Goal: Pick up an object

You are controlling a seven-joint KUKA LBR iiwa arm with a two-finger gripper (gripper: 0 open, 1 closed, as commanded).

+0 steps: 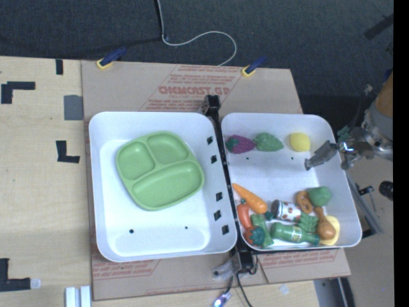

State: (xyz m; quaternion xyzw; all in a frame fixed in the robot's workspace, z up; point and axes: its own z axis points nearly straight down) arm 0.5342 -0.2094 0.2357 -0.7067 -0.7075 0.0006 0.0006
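Your cardboard sheet [192, 85] carries red print, reversed and unreadable. Left bin [105, 190]: green divided plate [160, 169]. Right bin [281, 171]: toy food heaped at the near edge, labelled bottle [287, 212] illegible. Gripper [323, 153] over the right rim, nothing pinched; finger spacing unclear.

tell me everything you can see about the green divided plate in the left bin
The green divided plate is pale green, smooth and matte, plastic by the look of it. It has rounded corners and three compartments: two small ones at the far side, one long one at the near side. It lies flat on the floor of the left bin, turned slightly askew, toward the bin's far half. Nothing rests in it or touches it.
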